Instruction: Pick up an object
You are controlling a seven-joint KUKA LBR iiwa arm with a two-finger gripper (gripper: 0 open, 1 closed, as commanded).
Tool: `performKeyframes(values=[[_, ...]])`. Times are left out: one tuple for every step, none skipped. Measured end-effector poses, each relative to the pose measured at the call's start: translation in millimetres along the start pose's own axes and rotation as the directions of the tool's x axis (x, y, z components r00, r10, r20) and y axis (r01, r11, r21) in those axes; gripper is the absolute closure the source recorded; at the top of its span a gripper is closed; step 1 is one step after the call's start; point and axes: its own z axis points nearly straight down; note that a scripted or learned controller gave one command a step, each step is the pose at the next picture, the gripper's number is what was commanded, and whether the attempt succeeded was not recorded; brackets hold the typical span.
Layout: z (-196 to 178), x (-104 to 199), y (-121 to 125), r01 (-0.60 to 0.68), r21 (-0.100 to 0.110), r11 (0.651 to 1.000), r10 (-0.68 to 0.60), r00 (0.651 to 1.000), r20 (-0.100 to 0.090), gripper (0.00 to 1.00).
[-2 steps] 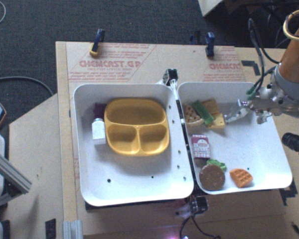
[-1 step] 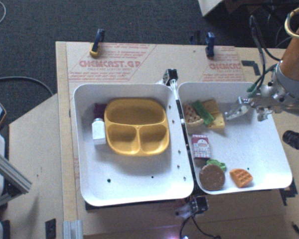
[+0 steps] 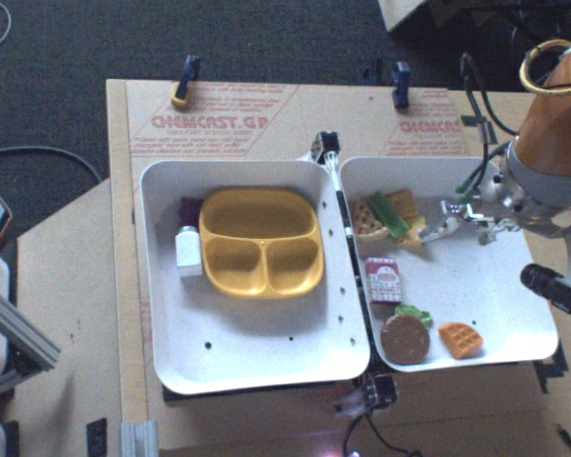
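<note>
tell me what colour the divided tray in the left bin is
Yellow-orange; the divided tray shows plainly in the camera view.

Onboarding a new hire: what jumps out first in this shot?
The big yellow divided tray in the left bin, with a small white bottle at its left side. Then the toy food scattered in the right bin, where the gripper sits near the back by the green piece.
</note>
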Motion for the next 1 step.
performKeyframes(values=[[63.2,3.8,-4.2,0.0,0.002,1.0,0.0,1.0,-0.001,0.0]])
